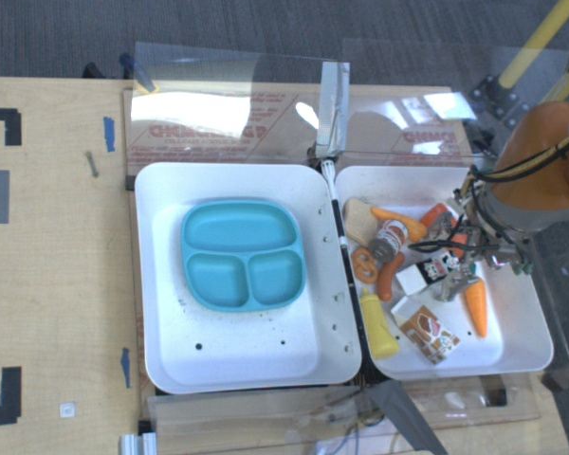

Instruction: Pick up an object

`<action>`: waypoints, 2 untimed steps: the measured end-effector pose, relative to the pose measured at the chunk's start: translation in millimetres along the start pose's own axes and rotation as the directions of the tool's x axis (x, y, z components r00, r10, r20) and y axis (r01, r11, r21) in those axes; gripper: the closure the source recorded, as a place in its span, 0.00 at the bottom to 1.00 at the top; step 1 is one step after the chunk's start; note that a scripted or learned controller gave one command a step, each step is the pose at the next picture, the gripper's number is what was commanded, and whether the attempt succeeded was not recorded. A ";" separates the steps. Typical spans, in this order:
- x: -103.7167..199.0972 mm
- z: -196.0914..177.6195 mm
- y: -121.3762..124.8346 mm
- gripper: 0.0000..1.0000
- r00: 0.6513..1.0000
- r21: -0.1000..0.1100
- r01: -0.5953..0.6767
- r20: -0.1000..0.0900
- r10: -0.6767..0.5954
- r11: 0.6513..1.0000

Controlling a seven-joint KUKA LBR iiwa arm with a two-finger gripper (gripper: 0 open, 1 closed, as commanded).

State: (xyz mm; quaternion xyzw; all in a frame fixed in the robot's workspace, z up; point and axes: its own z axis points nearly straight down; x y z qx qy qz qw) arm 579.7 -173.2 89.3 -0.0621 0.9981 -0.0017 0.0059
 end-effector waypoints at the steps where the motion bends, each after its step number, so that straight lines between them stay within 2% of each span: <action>1: 80.0 -0.4 12.9 0.00 1.000 0.000 -0.017 -0.004 0.017 1.000; 2: -42.4 0.5 76.7 0.00 0.949 -0.004 -0.316 -0.001 0.316 0.949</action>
